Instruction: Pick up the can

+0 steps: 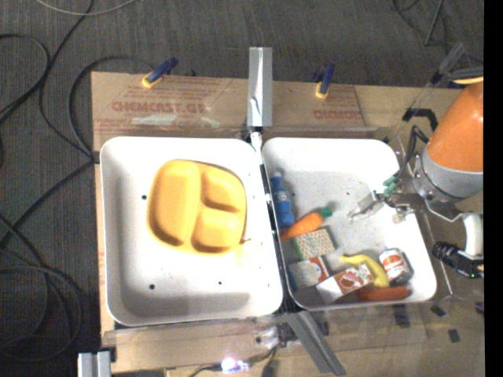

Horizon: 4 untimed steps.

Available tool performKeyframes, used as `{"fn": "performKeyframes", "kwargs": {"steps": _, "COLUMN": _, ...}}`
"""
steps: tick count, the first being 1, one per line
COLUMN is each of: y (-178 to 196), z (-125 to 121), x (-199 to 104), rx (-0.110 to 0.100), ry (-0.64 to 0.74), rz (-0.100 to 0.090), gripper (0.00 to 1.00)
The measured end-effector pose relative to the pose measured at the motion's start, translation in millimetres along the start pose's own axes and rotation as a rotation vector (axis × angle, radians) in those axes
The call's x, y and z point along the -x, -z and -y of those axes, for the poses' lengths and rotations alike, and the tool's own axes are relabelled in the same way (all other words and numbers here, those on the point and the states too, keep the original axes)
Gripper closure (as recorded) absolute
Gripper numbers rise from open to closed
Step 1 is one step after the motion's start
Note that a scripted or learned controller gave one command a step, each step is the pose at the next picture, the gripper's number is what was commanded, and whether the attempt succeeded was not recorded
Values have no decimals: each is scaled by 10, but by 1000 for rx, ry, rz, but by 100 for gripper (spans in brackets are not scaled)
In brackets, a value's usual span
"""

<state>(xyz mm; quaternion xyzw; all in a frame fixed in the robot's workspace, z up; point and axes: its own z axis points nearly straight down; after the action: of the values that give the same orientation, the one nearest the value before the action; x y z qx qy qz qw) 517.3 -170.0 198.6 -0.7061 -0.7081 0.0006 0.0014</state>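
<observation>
Gripper (371, 205) is hovering over the right bin (330, 157), fingers parted, gripping nothing; can (395, 265) is lying just below it.

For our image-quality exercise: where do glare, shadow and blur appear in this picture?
Camera view: glare washes out the shallow white right bin; soft shadow darkens the yellow compartment tray; the small red-labelled can looks soft; a bright light spot flares at the bottom edge.

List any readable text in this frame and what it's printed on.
"CHEMCAST GP", red print, blurred so the reading is uncertain: on the clear sheet behind the left bin.
Red print on the sheet behind the right bin: too blurred to read.
Labels on the can and the small food boxes: too small to read.
</observation>
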Motion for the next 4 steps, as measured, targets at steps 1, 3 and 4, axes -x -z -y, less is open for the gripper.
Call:
{"fn": "performKeyframes", "kwargs": {"steps": 1, "y": -469, "z": 336, "x": 518, "rx": 0, "ry": -178, "rz": 0, "gripper": 0}}
{"fn": "performKeyframes", "kwargs": {"steps": 3, "y": -990, "z": 260, "x": 377, "rx": 15, "ry": -202, "rz": -4, "gripper": 100}}
{"fn": "performKeyframes", "kwargs": {"steps": 4, "y": -992, "z": 259, "x": 362, "rx": 13, "ry": -200, "rz": -7, "gripper": 0}}
